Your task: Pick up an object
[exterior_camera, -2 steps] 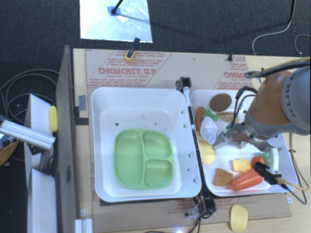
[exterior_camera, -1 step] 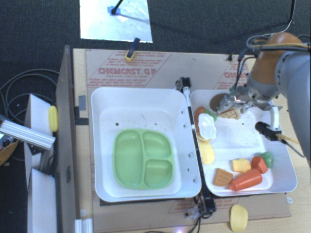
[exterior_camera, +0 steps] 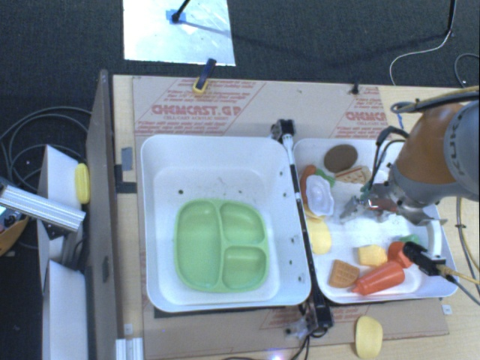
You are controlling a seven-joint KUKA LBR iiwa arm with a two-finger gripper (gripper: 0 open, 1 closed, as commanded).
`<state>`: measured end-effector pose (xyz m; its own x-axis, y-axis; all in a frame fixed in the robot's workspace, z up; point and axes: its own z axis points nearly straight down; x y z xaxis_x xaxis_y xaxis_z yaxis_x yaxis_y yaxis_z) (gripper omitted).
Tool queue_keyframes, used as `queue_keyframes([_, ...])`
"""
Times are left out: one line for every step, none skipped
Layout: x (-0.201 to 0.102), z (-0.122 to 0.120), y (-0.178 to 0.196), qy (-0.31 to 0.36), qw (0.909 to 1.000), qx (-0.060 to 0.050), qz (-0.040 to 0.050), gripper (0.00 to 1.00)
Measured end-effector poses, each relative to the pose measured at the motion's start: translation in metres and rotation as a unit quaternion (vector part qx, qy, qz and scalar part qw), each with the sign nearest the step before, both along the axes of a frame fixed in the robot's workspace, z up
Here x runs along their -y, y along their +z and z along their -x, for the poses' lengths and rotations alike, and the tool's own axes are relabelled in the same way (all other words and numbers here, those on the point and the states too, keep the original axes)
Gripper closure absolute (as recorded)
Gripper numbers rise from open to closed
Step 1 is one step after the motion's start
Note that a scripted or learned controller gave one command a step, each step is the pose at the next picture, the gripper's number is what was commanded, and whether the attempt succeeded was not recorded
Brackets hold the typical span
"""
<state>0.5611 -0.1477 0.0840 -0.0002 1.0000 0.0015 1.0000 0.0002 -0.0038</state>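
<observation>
The gripper (exterior_camera: 358, 205) hangs low over the middle of the right bin (exterior_camera: 442, 295), and I cannot tell from here how its jaws stand or whether anything is caught. Candidate objects lie close about: a clear cup (exterior_camera: 318, 196) just left, a yellow block (exterior_camera: 372, 255) and an orange carrot (exterior_camera: 381, 277) nearer. A sound pick calls for centring over one isolated piece, the yellow block being least crowded.

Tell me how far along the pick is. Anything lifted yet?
Nothing looks lifted. The grey arm's gripper is down in the right white bin, near the clear plastic cup. The orange toy carrot, brown round patty and yellow block lie in the bin. Grasping and lifting remain.
</observation>
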Motion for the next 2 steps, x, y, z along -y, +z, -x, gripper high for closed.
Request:
queue_keyframes([-0.030, -0.085, 0.021, 0.004, 1.0000, 0.006, 0.0013, 0.00])
queue_keyframes([-0.034, -0.104, 0.004, -0.002, 0.9999, -0.013, 0.0005, 0.00])
